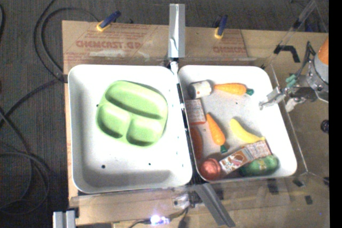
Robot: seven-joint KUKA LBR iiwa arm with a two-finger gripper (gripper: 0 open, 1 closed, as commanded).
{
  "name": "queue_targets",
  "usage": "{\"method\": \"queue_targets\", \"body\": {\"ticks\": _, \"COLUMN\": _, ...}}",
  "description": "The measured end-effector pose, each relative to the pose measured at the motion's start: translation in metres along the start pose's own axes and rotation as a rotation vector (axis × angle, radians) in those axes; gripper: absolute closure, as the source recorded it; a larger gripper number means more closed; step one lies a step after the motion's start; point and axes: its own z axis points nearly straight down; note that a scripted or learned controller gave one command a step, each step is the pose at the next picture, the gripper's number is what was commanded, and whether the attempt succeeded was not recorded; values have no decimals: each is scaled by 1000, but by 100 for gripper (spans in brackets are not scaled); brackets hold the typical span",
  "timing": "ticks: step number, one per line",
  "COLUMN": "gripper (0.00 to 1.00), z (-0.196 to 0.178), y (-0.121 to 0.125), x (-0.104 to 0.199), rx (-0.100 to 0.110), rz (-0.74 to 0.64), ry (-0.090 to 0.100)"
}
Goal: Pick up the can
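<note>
The can is a small pale cylinder lying on its side in the back left corner of the right bin. An orange carrot lies just to its right, nearly touching it. My gripper hangs over the bin's right rim, well to the right of the can and apart from it. Nothing shows in its grasp. The grey arm with its orange band enters from the right edge.
The right bin also holds a small box, a second carrot, a yellow banana, a juice carton, a red fruit and a green item. A green moulded lump sits in the left bin.
</note>
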Motion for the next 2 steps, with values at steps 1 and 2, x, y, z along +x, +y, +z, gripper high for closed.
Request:
{"method": "queue_targets", "body": {"ticks": 1, "gripper": 0, "z": 138, "y": 26, "x": 7, "rx": -2, "rz": -93, "ry": -1}}
{"method": "queue_targets", "body": {"ticks": 2, "gripper": 0, "z": 144, "y": 27, "x": 16, "rx": -26, "rz": 238, "ry": -6}}
